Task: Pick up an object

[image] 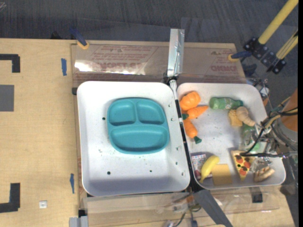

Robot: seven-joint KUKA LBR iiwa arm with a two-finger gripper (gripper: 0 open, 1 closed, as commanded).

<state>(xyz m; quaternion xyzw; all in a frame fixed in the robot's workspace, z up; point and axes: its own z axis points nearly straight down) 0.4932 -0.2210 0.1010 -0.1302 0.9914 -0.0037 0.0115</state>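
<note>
Left bin (90, 141): one teal divided plate (138, 125), centred. Right bin (222, 126): orange pepper (190, 100) and two carrots (191, 119) along the left wall; green bottle (225, 103) and beige figure (240, 117) at the far side; banana (209, 166), tan block (221, 174) and pizza slice (242, 164) at the near side. Tool (261, 151) sat low at the right bin's near-right corner, just right of the pizza slice; its opening could not be told amid cables.
</note>
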